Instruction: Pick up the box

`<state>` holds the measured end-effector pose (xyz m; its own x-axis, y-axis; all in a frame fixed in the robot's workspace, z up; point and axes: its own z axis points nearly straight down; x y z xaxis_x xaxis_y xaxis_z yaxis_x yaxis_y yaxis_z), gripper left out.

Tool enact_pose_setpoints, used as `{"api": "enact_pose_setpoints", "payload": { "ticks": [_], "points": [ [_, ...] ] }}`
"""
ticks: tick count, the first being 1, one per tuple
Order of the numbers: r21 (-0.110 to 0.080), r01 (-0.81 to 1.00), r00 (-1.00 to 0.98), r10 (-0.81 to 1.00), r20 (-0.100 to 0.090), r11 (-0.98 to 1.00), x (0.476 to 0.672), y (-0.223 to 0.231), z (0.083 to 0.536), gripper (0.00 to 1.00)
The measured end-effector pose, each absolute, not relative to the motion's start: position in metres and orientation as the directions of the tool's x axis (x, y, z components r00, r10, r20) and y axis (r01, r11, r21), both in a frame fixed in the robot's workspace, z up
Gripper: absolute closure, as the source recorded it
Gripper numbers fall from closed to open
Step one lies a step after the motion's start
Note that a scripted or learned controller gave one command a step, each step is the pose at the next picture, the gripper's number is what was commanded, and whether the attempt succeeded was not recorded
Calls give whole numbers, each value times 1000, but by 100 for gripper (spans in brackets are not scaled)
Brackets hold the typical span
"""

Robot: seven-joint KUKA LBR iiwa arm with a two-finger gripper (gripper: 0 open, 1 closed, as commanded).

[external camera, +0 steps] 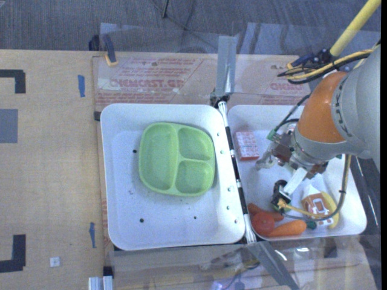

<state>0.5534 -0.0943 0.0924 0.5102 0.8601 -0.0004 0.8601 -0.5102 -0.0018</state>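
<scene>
The box (246, 145) is small, red and white, and lies flat in the right bin (357, 225) near its left wall, toward the back. My gripper (273, 153) hangs under the orange-banded wrist just to the right of the box, close to it. Nothing shows as held. The arm covers the middle of the right bin.
A green divided plate (177, 159) lies in the left bin (121, 222). At the front of the right bin lie a red vegetable (262, 222), an orange carrot (291, 228), an orange-and-white packet (314, 205) and a yellow banana (331, 216).
</scene>
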Motion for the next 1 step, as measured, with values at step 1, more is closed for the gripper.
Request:
{"api": "enact_pose_setpoints", "payload": {
  "ticks": [1],
  "points": [
    [5, 771, 636, 771, 0, -636, 621, -93, 88, 0]
  ]
}}
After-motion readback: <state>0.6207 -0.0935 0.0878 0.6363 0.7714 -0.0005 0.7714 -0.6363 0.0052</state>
